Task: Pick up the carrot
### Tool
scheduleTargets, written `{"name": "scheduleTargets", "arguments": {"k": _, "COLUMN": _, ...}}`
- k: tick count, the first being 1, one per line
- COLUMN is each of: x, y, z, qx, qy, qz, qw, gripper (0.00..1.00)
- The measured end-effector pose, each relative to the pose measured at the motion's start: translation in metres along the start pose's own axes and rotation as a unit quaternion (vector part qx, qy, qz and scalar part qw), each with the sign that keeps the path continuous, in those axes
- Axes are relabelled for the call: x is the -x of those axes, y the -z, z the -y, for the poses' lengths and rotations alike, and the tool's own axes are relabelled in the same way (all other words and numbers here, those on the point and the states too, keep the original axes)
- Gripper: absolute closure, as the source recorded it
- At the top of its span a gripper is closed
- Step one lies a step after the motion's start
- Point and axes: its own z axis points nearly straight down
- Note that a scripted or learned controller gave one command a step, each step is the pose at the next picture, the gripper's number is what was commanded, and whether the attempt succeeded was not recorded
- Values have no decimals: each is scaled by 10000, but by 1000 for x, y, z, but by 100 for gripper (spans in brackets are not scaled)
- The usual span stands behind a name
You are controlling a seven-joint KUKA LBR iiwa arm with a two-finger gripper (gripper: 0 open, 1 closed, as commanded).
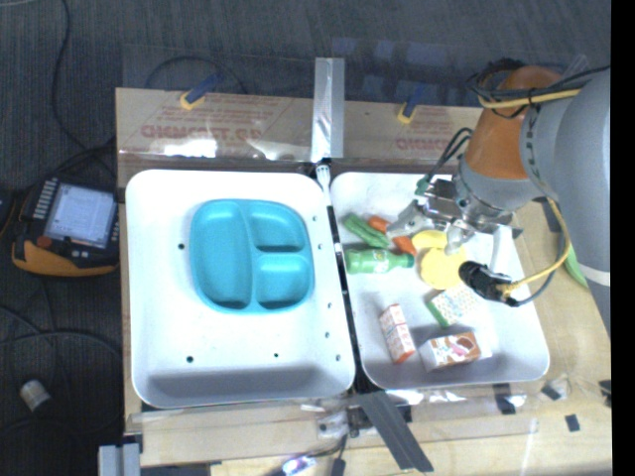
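The carrot (382, 234) lies in the right bin (516, 350) near its upper left. It is orange with a green leafy top that points toward the bin's divider. My gripper (437, 226) hangs low over the bin just to the right of the carrot's orange end, above a yellow toy piece (440, 266). The wrist and its cables hide the gripper's tips. I see nothing lifted off the bin floor.
A green bottle (374, 259) lies right below the carrot. A spotted packet (452, 305) and two small cartons (397, 332) (452, 349) sit lower in the right bin. The left bin (159, 345) holds a blue divided plate (253, 254).
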Motion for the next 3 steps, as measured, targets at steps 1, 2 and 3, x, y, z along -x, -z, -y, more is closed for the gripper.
{"name": "scheduleTargets", "arguments": {"k": 1, "x": -1, "y": 7, "z": 1, "qx": -24, "qy": 5, "qz": -9, "qw": 10000, "gripper": 100}}
{"name": "scheduleTargets", "arguments": {"k": 2, "x": -1, "y": 7, "z": 1, "qx": -25, "qy": 7, "qz": -9, "qw": 10000, "gripper": 0}}
{"name": "scheduleTargets", "arguments": {"k": 3, "x": -34, "y": 44, "z": 1, "qx": 5, "qy": -476, "qz": 11, "qw": 9989, "gripper": 0}}
